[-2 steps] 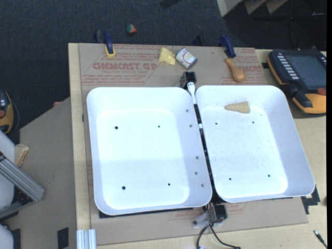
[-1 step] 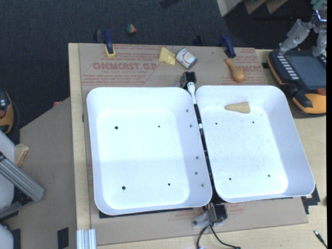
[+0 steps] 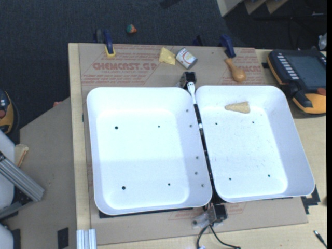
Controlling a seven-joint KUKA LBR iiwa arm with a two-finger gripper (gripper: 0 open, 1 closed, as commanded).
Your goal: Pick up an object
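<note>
Tan lump (image 3: 237, 107), shape unclear, in right bin (image 3: 290, 154).

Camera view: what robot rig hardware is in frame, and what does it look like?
In frame: a dark grey pendant with an orange-yellow underside at the right edge, a blue clamp on the board's far edge, and a black cable below the bins.

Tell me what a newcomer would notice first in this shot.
Two white bins side by side fill the bench. The right one holds a single tan piece near its far edge. Behind the bins on the board lie a yellow wedge, a small box and a wooden-handled tool.
</note>
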